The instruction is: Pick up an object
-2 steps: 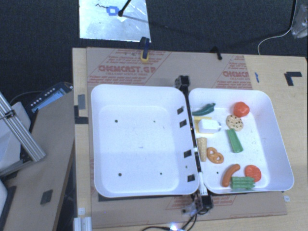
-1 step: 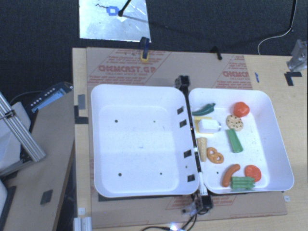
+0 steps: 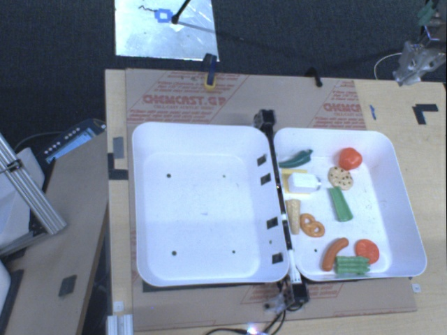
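Note:
Several toy foods lie in the right bin (image 3: 398,187): a red tomato (image 3: 350,158), a dark green pepper (image 3: 297,159), a white block (image 3: 302,182), a speckled cookie (image 3: 340,179), a green cucumber (image 3: 341,204), a pale corn piece (image 3: 293,215), a pretzel (image 3: 312,226), a sausage (image 3: 334,254), a red slice (image 3: 368,249) and a green bundle (image 3: 351,264). My gripper (image 3: 417,60) hangs at the upper right of the camera view, beyond the bin's far right corner and well away from all the food. Nothing shows in its grasp.
The left bin (image 3: 202,201) adjoins the right one along a black hinged divider (image 3: 276,194). Both stand on a cardboard sheet (image 3: 188,96). A shiny square plate (image 3: 164,19) lies beyond the bench, and a metal frame (image 3: 28,194) stands at the left.

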